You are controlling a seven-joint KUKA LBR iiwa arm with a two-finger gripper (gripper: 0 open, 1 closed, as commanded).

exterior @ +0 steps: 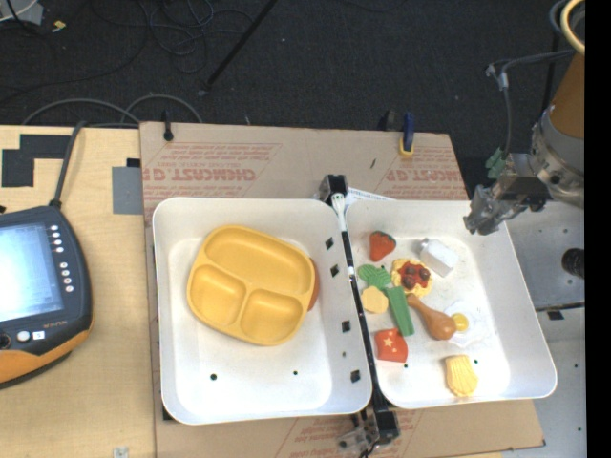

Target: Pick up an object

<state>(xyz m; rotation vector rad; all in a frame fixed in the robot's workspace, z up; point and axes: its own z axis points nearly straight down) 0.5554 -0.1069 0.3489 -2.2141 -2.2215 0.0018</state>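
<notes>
The right bin [520, 351] holds several toy foods: a red strawberry [382, 246], a white block [437, 256], a pizza slice [412, 275], a green vegetable [396, 301], a brown drumstick [435, 320], a red wedge [391, 345] and a yellow corn cob [460, 375]. My gripper [481, 214] hangs over the bin's far right corner, just right of the white block and above it. Nothing shows in its grasp.
The left bin [181, 370] carries a yellow divided plate [251, 284]. A black divider [348, 284] runs between the two bins. A teach pendant [33, 275] lies on the bench at the far left. Cardboard [286, 165] lies under both bins.
</notes>
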